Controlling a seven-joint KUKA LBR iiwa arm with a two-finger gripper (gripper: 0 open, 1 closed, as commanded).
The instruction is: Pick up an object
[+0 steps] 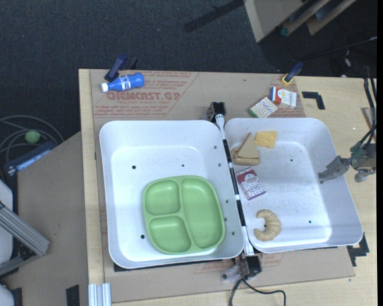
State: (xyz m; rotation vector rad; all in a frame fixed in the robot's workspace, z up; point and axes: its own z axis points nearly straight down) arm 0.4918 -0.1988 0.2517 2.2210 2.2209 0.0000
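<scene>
Blue-capped bottle (122,83) and perhaps small cartons (273,104) lie on the bench (179,89)

One fixed camera above the bench (179,89); slanted downward over both bins (119,155).

A dark blue-grey carpet (90,30) covers the floor around a pale wooden bench (179,89) printed with faint red lettering. Coiled cables (18,140) lie at the left, beside a metal rail (24,227) (lower-left corner). Light-wood furniture (287,15) stands top right.
</scene>
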